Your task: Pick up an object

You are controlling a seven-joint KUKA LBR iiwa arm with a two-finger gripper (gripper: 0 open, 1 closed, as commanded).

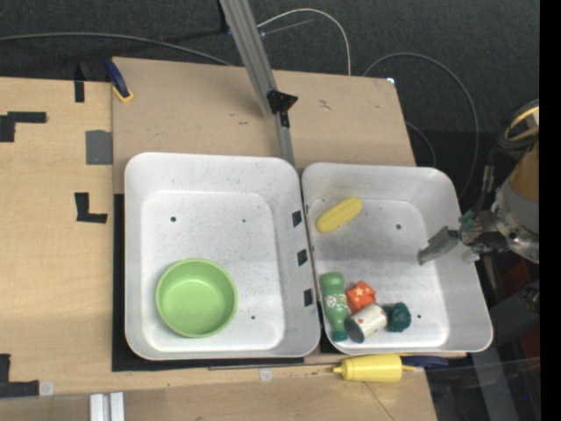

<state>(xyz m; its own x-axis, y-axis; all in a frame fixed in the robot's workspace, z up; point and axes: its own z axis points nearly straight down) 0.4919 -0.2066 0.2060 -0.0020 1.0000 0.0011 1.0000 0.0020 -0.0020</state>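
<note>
The right bin (438, 187) holds a yellow corn-shaped piece (338, 214) near its far left corner. A cluster lies at its near edge: a green bottle (332, 303), a small orange-red block (359, 295), a silver can (365, 322) and a dark green lump (399, 316). My gripper (436, 246) reaches in over the right bin's right side, low above the floor, with nothing seen in it. It is well right of the corn piece and above and right of the cluster.
The left bin (210, 169) holds a light green bowl (196, 297) at its near left. A yellow bottle (372, 368) lies on the bench just outside the right bin's near rim. A grey pole (250, 42) slants down to the divide between the bins.
</note>
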